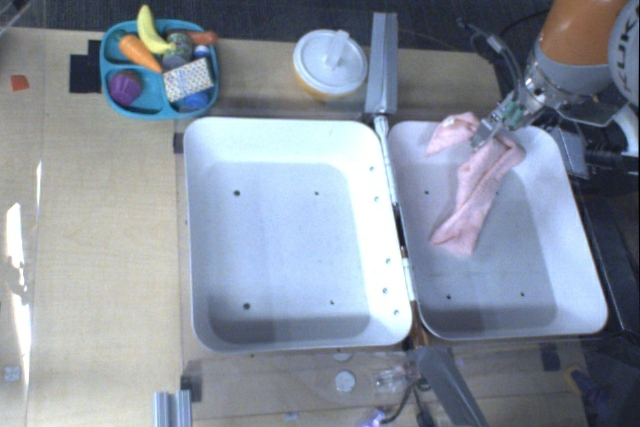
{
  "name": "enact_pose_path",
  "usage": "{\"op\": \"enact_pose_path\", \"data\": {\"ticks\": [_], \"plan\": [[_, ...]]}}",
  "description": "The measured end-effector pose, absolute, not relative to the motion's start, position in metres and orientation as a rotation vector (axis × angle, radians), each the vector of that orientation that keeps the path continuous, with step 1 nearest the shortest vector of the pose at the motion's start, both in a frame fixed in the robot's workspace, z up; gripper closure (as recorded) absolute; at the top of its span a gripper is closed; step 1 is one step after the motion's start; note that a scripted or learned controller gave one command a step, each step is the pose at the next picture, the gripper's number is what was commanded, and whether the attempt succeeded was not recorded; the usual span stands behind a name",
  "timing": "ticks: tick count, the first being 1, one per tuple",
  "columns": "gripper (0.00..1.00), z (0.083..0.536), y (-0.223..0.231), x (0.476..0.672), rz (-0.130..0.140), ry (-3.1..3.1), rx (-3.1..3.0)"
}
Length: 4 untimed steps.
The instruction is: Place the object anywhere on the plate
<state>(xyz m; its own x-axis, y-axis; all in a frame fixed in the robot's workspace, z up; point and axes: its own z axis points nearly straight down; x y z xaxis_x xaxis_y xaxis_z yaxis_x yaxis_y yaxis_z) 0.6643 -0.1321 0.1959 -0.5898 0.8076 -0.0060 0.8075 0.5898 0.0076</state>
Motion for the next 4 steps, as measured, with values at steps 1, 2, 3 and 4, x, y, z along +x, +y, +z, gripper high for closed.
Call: {"op": "enact_pose_path", "data": {"ticks": [1, 2, 3, 4], "plan": [[1.00, 0.228, -0.130, 0.668, 0.008, 2.793, 1.409], [1.00, 0.224, -0.075, 0.651, 0.005, 3.022, 0.819], [1.00, 0.217, -0.027, 0.629, 0.004, 3.124, 0.202], [1.00, 0.221, 0.010, 0.609, 0.004, 3.130, 0.006]]}}
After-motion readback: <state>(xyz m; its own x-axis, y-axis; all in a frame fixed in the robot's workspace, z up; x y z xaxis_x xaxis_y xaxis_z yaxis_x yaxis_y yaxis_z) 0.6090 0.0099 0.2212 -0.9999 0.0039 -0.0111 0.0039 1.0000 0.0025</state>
